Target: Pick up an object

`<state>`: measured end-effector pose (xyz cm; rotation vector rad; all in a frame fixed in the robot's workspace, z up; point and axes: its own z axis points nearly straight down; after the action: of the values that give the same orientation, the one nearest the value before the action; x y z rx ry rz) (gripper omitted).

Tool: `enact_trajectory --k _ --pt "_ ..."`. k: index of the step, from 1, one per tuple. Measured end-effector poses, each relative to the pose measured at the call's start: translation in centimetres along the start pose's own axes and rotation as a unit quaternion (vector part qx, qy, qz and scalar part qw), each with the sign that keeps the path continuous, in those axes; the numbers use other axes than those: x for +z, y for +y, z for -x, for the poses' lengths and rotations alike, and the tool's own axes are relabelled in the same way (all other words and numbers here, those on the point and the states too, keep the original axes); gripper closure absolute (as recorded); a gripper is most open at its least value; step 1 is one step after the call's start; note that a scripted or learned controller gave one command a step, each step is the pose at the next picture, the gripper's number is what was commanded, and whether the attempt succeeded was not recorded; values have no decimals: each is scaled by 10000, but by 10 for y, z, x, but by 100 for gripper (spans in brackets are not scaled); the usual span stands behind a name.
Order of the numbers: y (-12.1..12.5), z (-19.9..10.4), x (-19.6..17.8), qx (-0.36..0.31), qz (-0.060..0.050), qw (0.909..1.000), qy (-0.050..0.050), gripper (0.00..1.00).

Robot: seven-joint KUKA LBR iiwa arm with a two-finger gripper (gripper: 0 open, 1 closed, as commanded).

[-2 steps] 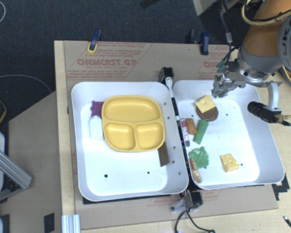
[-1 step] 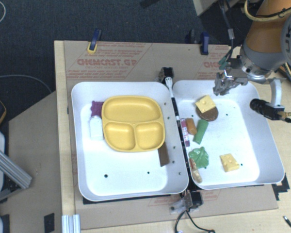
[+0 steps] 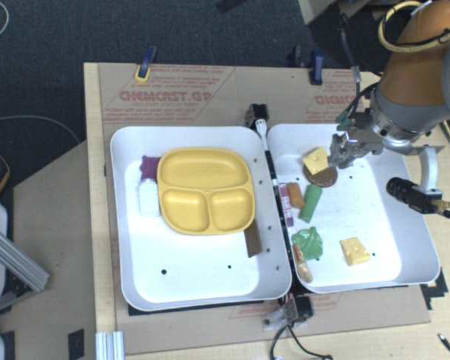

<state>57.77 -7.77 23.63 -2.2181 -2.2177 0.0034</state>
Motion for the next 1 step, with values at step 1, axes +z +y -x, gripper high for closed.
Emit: enact_trajectory --k 1 --pt "-46 -21 -1 -4 0 10000 -2 100"
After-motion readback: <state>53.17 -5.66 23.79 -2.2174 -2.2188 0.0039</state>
